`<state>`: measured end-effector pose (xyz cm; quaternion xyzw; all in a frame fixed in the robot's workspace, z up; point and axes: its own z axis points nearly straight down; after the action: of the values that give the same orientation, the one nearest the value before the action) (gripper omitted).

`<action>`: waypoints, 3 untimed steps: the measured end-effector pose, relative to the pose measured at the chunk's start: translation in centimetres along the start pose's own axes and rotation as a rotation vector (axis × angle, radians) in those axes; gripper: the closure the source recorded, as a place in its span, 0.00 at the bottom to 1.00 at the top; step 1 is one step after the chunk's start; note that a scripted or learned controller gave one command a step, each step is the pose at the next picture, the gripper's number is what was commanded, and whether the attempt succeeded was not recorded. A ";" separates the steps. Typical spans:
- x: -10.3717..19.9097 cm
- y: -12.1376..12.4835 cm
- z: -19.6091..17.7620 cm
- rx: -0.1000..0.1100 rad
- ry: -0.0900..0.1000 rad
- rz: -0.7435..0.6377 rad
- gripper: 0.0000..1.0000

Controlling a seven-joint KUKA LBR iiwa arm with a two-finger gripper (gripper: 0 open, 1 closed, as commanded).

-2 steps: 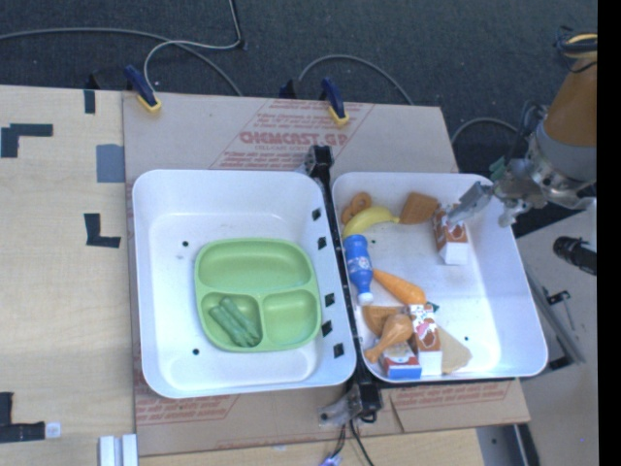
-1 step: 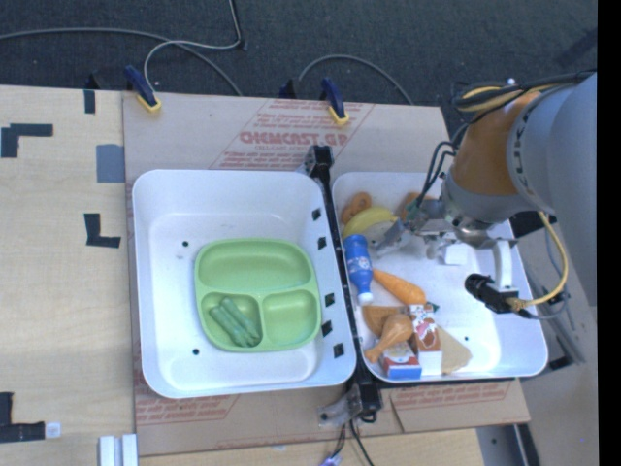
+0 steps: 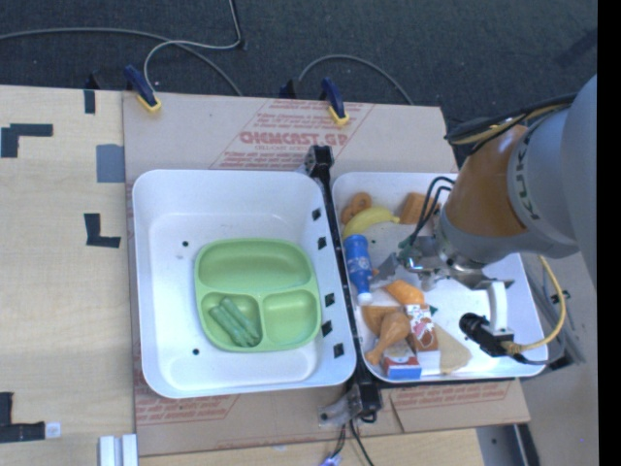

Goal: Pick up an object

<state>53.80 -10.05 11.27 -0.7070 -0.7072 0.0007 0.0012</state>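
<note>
Orange toy food (image 3: 406, 295) lies heaped in the right bin (image 3: 532, 289), lower right of the frame, with my hand (image 3: 415, 257) low just above it; whether it grips anything, I cannot tell. A green plate (image 3: 258, 293) sits in the left bin (image 3: 160, 260).

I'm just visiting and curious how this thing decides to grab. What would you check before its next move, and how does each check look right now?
1. Arm over the right bin with the toys: ok.
2. Gripper close to a target, the blue bottle: ok.
3. Fingers open or shut: cannot tell.
4. Anything already held: cannot tell.
5. Toys crowded, bottle beside the banana: not ok for a clean grab.
6. Left bin's green tray out of the way: ok.
</note>
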 end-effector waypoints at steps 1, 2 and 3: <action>-0.2 -1.9 2.5 -0.013 -0.010 0.003 0.00; 0.0 -1.2 2.6 -0.006 -0.012 0.006 0.00; 0.0 -4.7 2.5 -0.016 -0.012 0.006 0.00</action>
<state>49.07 -10.09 8.74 -0.7089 -0.7052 -0.0007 -0.0088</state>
